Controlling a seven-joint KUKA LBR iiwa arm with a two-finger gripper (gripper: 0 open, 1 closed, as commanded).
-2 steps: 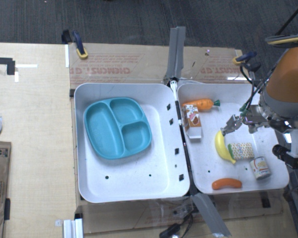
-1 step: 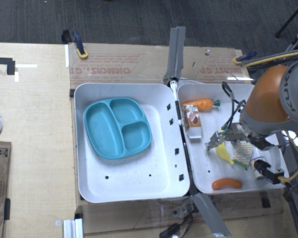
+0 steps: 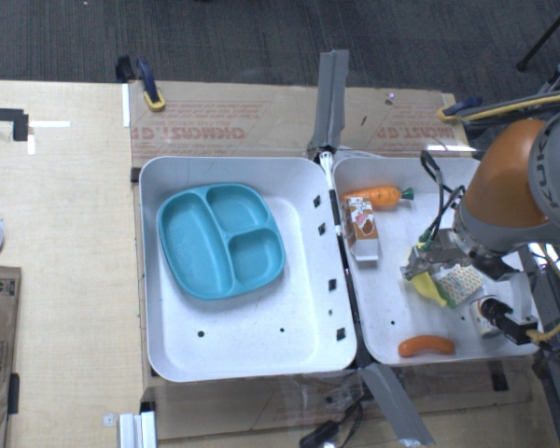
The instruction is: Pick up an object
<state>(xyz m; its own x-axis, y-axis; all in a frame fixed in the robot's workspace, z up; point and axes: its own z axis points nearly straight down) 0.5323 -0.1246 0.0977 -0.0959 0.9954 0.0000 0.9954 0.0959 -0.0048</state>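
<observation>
The fixed overhead camera looks down on two shallow white bins side by side. The left white bin point(image 3: 168, 343) fills the middle of the frame and holds a light blue plastic plate with three compartments point(image 3: 221, 240), lying flat in its upper left part. The right white bin point(image 3: 383, 334) sits at the right of the frame. Near its upper edge lies an orange toy carrot with a green tip point(image 3: 383, 196), and just below it a small brown and white carton point(image 3: 361, 229). An orange sausage-shaped toy point(image 3: 427, 346) rests near the bin's lower edge. The grey arm with its orange band point(image 3: 504, 180) reaches in from the right, and its gripper point(image 3: 427, 267) hangs low over a yellow and white speckled object point(image 3: 445, 286) in the right part of that bin. Whether the gripper is spread or closed cannot be told.
</observation>
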